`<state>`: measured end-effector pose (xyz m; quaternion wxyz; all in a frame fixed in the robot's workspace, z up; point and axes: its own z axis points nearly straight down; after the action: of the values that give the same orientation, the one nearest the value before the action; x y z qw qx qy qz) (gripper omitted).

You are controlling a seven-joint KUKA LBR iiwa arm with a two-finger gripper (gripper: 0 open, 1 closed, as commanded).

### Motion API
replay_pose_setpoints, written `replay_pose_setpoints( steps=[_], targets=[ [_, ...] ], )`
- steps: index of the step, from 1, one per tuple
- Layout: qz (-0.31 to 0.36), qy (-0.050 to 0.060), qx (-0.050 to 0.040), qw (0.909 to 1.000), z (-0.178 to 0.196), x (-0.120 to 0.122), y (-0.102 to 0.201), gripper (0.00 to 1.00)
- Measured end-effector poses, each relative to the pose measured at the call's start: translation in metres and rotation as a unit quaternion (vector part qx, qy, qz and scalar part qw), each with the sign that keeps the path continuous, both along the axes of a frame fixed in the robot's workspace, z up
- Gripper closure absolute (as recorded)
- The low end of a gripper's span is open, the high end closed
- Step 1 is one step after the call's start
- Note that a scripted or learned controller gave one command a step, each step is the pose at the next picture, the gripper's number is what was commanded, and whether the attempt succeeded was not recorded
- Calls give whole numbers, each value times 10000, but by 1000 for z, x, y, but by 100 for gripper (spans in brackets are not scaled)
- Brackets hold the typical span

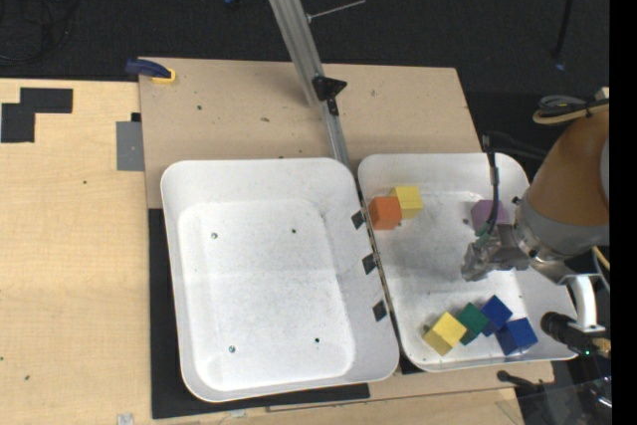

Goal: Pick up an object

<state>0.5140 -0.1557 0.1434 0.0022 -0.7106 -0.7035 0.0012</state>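
A: Where's the end effector (481, 259) right now?

B: Low in the right bin (438, 176), out on its right-hand side, over bare white floor. Whether it's open or closed I cannot tell; it's a small grey blur from up here.

A: And what could it pick up?

B: An orange block (385, 212) touching a yellow block (407, 200) near the divider at the bin's left wall, well apart from the end effector. Closer, toward the front edge, a cluster: another yellow block (445, 331), a green block (473, 321) and two blue blocks (507, 323), packed against each other. A purple piece (483, 211) sits just behind the end effector, partly hidden.

A: How would you go about it?

B: I'd judge the orange and yellow pair easier, since the outer faces are free. In the front cluster, go for an outer block.

A: Handling?

B: Small cubes with flat, matte faces, probably rigid. The bins are smooth white plastic with rounded rims, resting on a pale wooden desk (239, 109), so a nudged block may slide.
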Motion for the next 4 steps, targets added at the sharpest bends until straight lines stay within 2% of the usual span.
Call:
replay_pose_setpoints(
  steps=[2,3,4],
  targets=[
    [54,-35,-10,10000,81,3,-6,100],
    [68,-5,7,10000,80,-8,40,100],
    [73,-14,5,10000,84,-2,85,100]
  ],
)
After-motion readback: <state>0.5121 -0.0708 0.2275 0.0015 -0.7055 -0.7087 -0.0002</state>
